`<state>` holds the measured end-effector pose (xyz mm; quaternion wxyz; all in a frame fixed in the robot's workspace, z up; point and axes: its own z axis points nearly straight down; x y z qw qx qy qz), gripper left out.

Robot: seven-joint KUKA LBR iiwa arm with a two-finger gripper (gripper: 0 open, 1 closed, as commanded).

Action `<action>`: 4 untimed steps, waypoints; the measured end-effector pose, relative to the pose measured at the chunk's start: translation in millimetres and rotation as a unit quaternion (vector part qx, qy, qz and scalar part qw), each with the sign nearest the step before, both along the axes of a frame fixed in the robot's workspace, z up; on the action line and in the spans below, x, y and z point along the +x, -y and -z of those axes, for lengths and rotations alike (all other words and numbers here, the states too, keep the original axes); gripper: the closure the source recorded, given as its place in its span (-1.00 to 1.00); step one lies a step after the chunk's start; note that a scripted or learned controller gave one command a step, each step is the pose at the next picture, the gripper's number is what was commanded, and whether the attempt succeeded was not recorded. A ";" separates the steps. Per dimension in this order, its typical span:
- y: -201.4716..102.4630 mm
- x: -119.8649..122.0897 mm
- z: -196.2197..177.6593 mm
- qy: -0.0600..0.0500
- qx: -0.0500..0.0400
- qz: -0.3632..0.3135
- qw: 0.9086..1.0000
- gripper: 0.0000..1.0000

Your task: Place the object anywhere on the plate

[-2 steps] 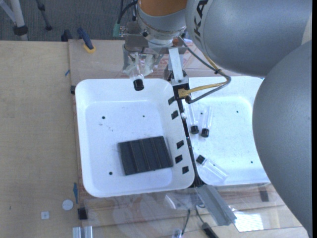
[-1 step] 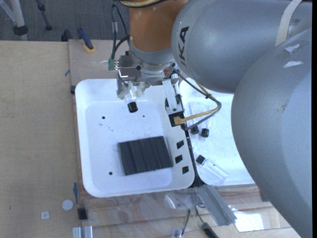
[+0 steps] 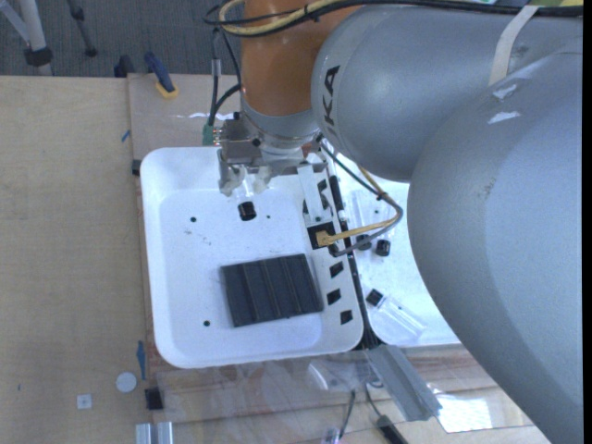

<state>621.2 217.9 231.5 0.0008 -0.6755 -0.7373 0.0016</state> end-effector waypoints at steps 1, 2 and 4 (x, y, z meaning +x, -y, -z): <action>-1.0 42.0 5.7 0.003 0.001 0.070 0.998 1.00; -6.6 36.0 18.1 0.000 0.000 0.048 0.999 1.00; -4.4 45.4 9.2 0.003 0.001 -0.007 1.000 1.00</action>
